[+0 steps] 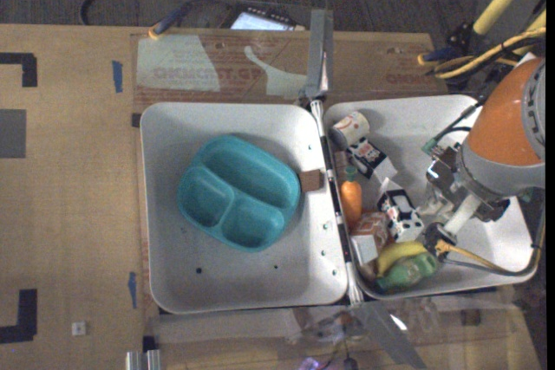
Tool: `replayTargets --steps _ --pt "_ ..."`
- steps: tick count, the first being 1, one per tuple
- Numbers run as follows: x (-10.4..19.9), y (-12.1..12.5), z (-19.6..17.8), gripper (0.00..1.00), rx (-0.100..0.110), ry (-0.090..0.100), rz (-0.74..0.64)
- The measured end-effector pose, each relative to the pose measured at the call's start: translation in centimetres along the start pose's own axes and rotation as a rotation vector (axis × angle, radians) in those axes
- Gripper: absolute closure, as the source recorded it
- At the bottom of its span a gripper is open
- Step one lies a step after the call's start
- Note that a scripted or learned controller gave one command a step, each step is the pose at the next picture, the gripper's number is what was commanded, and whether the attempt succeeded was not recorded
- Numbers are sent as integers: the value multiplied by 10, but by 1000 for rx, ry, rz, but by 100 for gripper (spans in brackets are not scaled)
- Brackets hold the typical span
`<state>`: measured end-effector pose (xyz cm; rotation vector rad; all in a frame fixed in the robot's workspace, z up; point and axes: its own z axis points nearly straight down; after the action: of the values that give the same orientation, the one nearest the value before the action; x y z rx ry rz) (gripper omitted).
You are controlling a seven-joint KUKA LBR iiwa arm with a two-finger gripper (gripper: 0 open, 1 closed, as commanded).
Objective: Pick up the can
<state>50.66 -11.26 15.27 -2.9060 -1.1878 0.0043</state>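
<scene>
The can is a short whitish cylinder with a red mark, lying on its side in the far left corner of the right bin. My gripper hangs over the middle of that bin under the grey and orange wrist. It is well to the right of the can and nearer the front, apart from it. The wrist hides the bin floor beneath it.
The right bin also holds a small printed carton, a carrot, a black-and-white box, a brown box, a banana and a green item. A teal divided plate lies in the left bin.
</scene>
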Motion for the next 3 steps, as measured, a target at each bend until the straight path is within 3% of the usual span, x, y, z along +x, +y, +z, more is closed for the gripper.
replayTargets --steps 1,2,3 --pt "-51 12 -52 100 -1 0 160" --pt "-48 14 42 100 -6 10 34" --pt "-85 48 -86 100 -2 1 124"
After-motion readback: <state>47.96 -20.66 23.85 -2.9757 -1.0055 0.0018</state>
